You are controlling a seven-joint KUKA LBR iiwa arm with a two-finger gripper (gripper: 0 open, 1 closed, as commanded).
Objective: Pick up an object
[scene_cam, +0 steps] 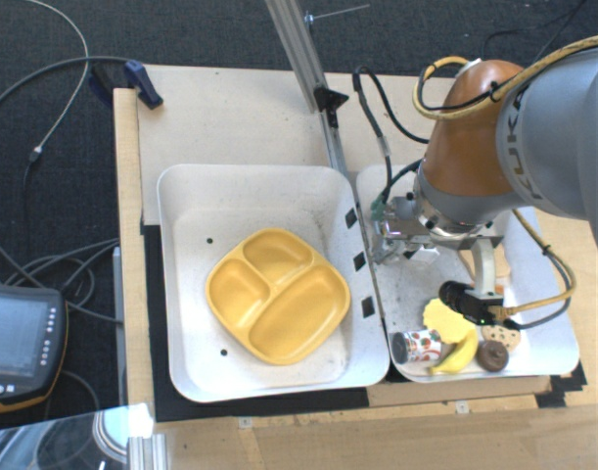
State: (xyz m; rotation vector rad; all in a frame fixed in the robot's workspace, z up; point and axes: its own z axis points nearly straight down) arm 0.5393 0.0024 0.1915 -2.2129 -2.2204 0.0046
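We see the gripper (401,235) low over the right bin (558,346), near its left wall; we cannot tell how the jaws stand. The objects lie well apart from it in the near corner: a banana (455,355), a small can (421,345), a brown doughnut (492,355). We should move toward this cluster and descend on one piece only.

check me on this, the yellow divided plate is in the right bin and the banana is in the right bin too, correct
Not quite. The camera view shows the yellow divided plate lying in the left bin, not the right one. The banana is indeed in the right bin, near its front edge.
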